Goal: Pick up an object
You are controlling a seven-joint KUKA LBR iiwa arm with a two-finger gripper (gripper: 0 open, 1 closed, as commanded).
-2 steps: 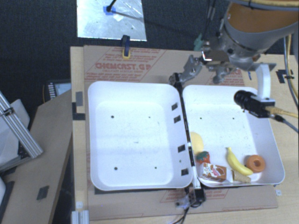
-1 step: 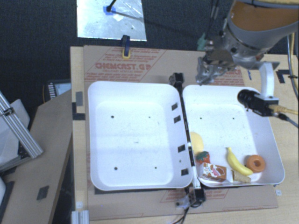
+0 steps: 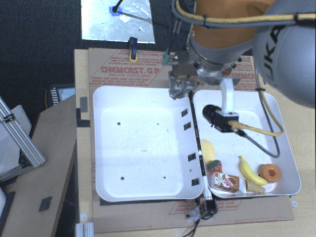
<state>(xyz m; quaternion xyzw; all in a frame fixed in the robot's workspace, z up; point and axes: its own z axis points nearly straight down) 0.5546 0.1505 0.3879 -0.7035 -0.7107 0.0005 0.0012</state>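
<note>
Several small objects lie at the near end of the right bin (image 3: 276, 127): a pale yellow round fruit (image 3: 207, 149), a small red item (image 3: 215, 166), a red and white snack packet (image 3: 226, 181), a banana (image 3: 248, 170) and an orange ring (image 3: 269, 173). My gripper (image 3: 178, 89) hangs below the orange band at the far end of the divider between the two bins, well back from those objects. I see nothing held in it.
The left bin (image 3: 138, 142) shows bare white floor with a few dark dots. A black device (image 3: 215, 116) on a white bracket, with a yellow cable (image 3: 261, 131), hangs over the right bin. Cardboard (image 3: 123, 69) lies under both bins.
</note>
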